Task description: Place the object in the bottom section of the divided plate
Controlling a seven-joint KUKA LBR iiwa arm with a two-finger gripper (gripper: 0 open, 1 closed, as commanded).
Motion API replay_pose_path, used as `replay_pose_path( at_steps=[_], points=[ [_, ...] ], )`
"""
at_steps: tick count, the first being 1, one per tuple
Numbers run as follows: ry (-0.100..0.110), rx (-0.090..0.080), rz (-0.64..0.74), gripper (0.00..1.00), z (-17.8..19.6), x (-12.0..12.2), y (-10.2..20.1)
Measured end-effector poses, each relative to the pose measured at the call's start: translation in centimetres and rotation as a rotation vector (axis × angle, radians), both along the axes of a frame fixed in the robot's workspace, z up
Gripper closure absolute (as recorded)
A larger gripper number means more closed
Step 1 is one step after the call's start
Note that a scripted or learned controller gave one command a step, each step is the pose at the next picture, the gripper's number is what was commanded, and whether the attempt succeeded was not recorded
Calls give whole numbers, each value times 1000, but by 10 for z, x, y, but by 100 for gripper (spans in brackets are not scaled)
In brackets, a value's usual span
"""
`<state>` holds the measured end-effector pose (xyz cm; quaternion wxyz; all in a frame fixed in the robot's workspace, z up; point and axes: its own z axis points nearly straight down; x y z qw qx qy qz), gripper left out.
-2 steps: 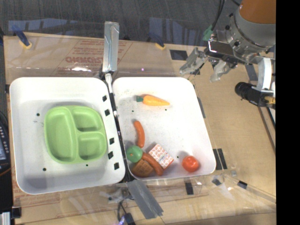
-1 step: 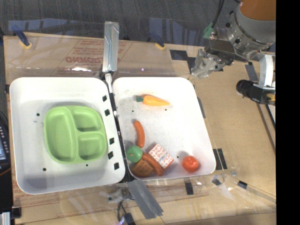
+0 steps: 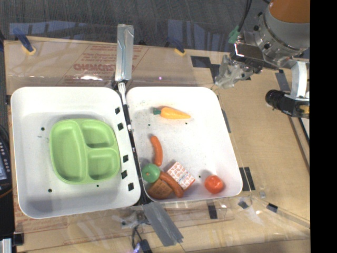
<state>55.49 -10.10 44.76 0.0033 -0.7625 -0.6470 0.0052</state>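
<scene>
Logged as not yet begun, judging from the present layout: found no item in any section of the green divided plate, so pick, carry and release all counted as outstanding. Located the plate lying flat near the middle of the left bin, with one long section on its left side and two smaller ones on its right, the nearer of them taken to be the "bottom" target. Saw nothing else in that bin. Counted six candidates in the right bin: an orange carrot near the far wall; a red-orange sausage lying alone toward the middle; then, crowded in the near left corner, a green round piece touching a brown bread-like item and a pink patterned box leaning against that; and a red tomato just beside the cluster, apart from it. Cannot tell which of these is meant as the task's object; recorded all as resting in the right bin, well apart from the plate. Noted the gripper raised over the bench just beyond the right bin's far right corner, outside both bins. Jaw opening: cannot tell, too blurred and pale to read; seen carrying nothing.
</scene>
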Motion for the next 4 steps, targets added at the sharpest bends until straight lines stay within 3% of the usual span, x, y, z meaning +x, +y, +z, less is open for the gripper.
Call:
replay_pose_path(
  at_steps=[1,2,3,4],
  points=[
    [5,-1,10,100,7,2,2],
    [1,1,-63,100,-243,-12,54],
    [-5,3,248,100,-260,15,122],
    [-2,6,450,100,-260,-5,134]
  ],
)
